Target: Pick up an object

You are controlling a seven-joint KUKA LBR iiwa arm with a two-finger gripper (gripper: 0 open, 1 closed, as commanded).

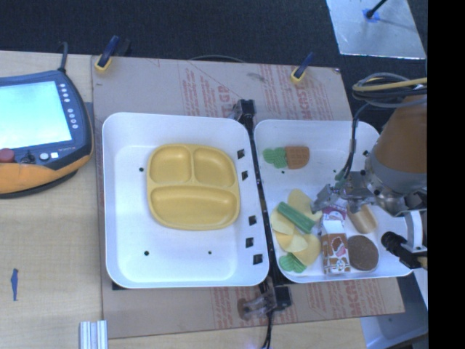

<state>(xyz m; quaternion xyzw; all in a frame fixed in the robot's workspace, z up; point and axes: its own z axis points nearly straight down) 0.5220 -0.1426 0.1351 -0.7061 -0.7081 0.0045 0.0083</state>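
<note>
A wooden table (43,267) carries cardboard (218,86) under two white bins. The right bin (320,133) holds toy food: yellow pieces (298,247), a brown disc (362,253), a green stick (294,217). The end effector (336,197) hangs above them; whether it is open, I cannot tell. Dark floor (182,13) lies beyond.

bench (43,267) with cardboard sheet (218,86), pendant (40,133)

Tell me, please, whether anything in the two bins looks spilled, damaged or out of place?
Nothing stands out. The yellow divided plate lies flat in the left bin; the toy foods sit jumbled but inside the right bin.
</note>
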